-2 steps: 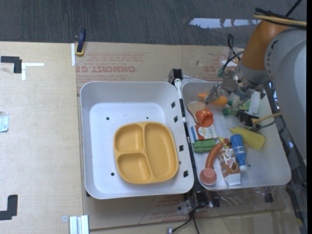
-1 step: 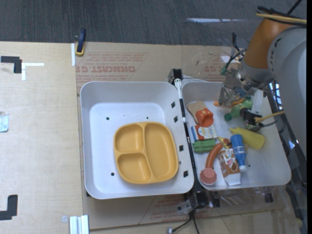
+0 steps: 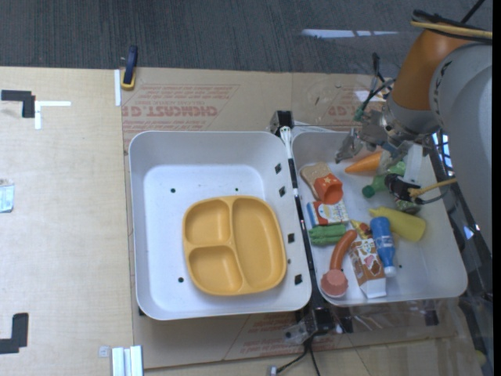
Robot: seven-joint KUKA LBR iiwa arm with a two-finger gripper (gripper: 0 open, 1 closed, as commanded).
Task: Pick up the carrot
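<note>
At the far end of the right white bin (image 3: 438, 276), the tapered orange carrot (image 3: 365, 163) lies under the gripper (image 3: 374, 149); whether its jaws grip cannot be told. One yellow three-compartment plate (image 3: 233, 244) sits in the left white bin (image 3: 156, 210).

The desk (image 3: 63, 233) has a light wooden top. On it lies a sheet of brown cardboard (image 3: 203, 104) with printed letters that read backwards. Two shallow white bins stand on the cardboard, side by side and touching. The left bin (image 3: 156, 163) is just beside the right bin (image 3: 438, 272). Near the far edge of the desk there is a small blue and yellow clamp (image 3: 129, 67). Black brackets (image 3: 22, 102) sit on the left part of the desk.
</note>
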